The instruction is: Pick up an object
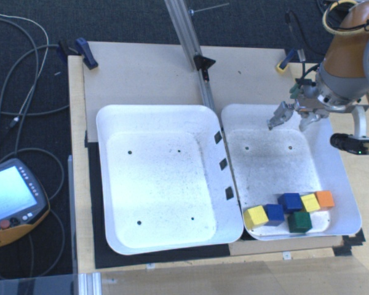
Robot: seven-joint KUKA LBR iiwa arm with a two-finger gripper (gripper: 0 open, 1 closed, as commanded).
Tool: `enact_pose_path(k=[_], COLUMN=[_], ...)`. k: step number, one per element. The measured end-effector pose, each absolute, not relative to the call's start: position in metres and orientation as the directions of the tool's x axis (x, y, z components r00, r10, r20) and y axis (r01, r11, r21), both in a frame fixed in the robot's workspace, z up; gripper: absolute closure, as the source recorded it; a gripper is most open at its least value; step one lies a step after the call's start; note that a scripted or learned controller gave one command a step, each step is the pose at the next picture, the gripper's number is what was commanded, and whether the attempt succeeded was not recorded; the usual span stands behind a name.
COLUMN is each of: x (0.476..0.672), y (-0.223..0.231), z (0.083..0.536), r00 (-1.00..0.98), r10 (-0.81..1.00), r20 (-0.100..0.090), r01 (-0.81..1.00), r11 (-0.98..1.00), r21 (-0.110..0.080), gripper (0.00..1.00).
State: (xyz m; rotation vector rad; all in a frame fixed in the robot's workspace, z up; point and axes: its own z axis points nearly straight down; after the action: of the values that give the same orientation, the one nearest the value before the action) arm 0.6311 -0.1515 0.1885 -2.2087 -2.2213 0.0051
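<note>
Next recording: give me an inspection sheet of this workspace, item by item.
Surface: wooden bench bearing left bin and right bin.
Job's things: six blocks at the right bin's near edge: yellow block, blue block, second blue block, green block, second yellow block, orange block.
Clutter: nothing seen.
Grippers: gripper above the right bin's far end, open, holding nothing.
Cables: loops on the floor, left.
Surroundings: teach pendant; blue clamps.

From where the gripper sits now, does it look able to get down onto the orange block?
Probably yes. The gripper hangs open over the right bin's far end, and the orange block lies uncovered at the near edge. A yellow block touching it could crowd one finger.
</note>
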Motion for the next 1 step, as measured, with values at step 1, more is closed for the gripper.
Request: enact_pose_path(k=[1], x=[0.5524], y=[-0.0969], z=[0.0944], r00=[-0.002], r10=[1.0], r20=[0.006], r01=[1.0], r11=[0.002], r21=[-0.014], gripper=[0.0])
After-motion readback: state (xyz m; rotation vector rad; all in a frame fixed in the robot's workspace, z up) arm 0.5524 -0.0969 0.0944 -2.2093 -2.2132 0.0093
